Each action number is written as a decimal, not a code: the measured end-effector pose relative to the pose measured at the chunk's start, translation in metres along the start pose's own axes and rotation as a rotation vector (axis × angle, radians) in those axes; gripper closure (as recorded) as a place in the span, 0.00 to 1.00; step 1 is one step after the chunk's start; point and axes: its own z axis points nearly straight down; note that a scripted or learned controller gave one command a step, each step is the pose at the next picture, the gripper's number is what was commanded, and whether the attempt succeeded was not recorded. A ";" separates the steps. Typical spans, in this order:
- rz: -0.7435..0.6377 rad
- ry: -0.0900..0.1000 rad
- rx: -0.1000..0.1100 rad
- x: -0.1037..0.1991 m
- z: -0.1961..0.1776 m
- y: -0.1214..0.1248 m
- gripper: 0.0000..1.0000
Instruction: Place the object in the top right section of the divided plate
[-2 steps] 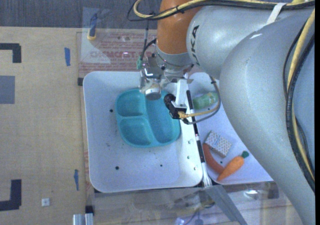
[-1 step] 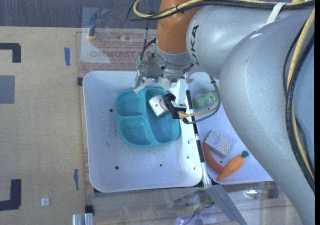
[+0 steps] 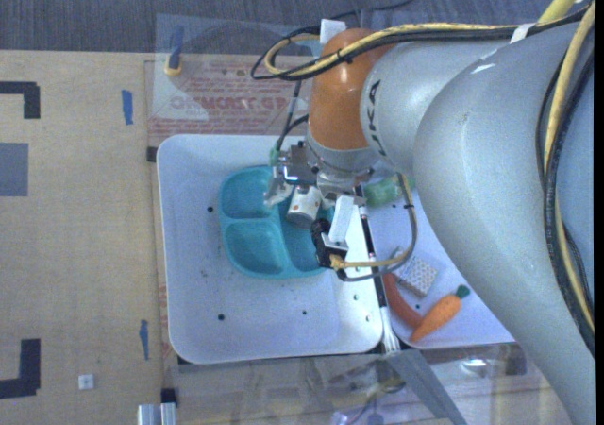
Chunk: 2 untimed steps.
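A teal divided plate (image 3: 253, 234) lies in the left white bin (image 3: 189, 253). My gripper (image 3: 300, 202) hangs over the plate's right side, at its upper right section, and hides that part of the plate. A small white cylindrical piece shows at the gripper's tip; I cannot tell whether it is a held object or part of the tool. The plate's two sections on the left show bare teal. The arm's orange band (image 3: 338, 107) and grey body cover the top of the right bin.
The right bin (image 3: 472, 314) holds an orange carrot toy (image 3: 440, 313), a red curved piece (image 3: 400, 302), a pale dotted block (image 3: 417, 274) and a green item (image 3: 383, 192) by the wrist. A tan board lies left of the bins.
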 end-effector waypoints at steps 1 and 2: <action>-0.004 0.015 0.001 0.008 -0.010 -0.001 1.00; -0.107 -0.003 0.006 0.023 -0.078 -0.044 1.00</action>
